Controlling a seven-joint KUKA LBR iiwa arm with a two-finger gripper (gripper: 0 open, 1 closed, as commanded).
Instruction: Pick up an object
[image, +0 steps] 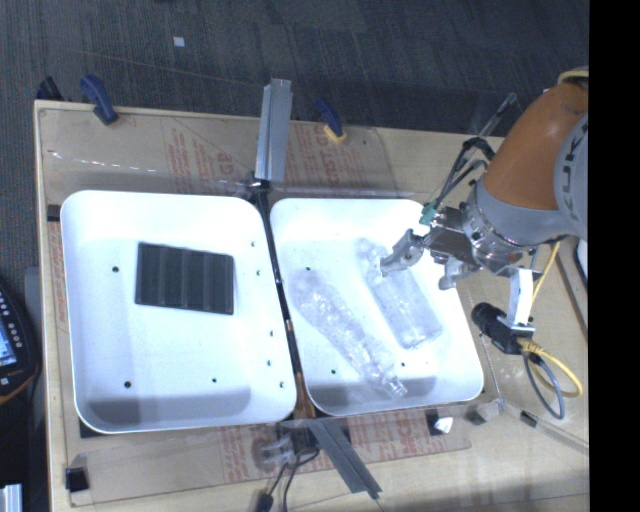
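Overhead, the bench (150, 150) carries two shallow white bins side by side, and the right bin (455, 385) serves as the reference for everything else. Inside the right bin lie two clear plastic bottles: one bottle (345, 325) runs diagonally from the bin's middle down toward its near edge, its cap end close to the near wall, while the other bottle (400, 295) lies just beside it toward the arm, its upper end reaching toward the bin's far right corner. The two bottles sit close together, and whether they touch cannot be made out because the plastic is see-through against the white floor. The gripper (400, 252) hangs over the bin's far right part, right above the upper end of the second bottle; its fingers cannot be read clearly, so how far apart they stand is not possible to say, and no object can be seen between them. The grey arm (520, 215) with its orange band (545, 125) extends past the bin's right wall. Left of the right bin, the left bin (90, 390) holds a dark ribbed rectangular block (185, 278) lying flat near its centre.
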